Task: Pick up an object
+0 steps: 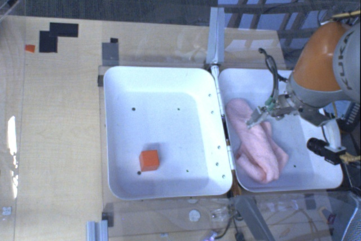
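Note:
A pink cloth (256, 144) lies bunched along the left side of the right bin (316, 178). My gripper (258, 117) hangs over the cloth's upper part, its tips at or just above the fabric. A small orange cube (149, 160) sits in the lower left of the left bin (163, 87), far from the gripper. Nothing is visibly lifted off the bin floor.
The arm's orange band and grey wrist (321, 68) cover the right bin's upper right. A black cable (271, 73) loops above the gripper. A metal divider post (216, 36) stands behind the seam between the bins. Black and orange markers (53, 36) lie on the wooden bench at far left.

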`<state>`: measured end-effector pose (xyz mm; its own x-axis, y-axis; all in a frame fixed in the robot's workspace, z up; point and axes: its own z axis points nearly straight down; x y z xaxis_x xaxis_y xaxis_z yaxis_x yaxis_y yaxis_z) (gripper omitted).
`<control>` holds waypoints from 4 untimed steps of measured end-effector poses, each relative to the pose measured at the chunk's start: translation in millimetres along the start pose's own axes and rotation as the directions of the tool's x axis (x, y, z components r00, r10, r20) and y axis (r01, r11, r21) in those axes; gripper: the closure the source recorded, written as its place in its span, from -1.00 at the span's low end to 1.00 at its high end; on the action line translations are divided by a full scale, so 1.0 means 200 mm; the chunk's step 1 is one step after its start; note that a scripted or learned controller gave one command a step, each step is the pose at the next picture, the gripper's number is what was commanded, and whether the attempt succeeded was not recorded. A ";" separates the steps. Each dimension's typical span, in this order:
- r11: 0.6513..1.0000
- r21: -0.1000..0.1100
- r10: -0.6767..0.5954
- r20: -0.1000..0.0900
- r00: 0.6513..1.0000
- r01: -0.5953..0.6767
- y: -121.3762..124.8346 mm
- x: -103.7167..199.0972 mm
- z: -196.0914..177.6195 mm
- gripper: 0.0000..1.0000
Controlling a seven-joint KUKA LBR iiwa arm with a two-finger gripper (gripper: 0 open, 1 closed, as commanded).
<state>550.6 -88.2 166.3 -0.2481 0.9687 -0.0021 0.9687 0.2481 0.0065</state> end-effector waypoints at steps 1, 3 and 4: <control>0.999 -0.011 -0.049 0.004 0.999 0.049 0.07 -0.05 0.37 -1.00; 0.995 -0.008 0.102 0.002 0.995 -0.102 0.35 -0.14 0.38 -1.00; 0.998 -0.008 0.068 0.005 0.998 -0.067 -0.16 -0.23 0.37 -1.00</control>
<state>532.5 -141.2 91.4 -0.1820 0.9833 -0.0071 0.9832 0.1821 0.0149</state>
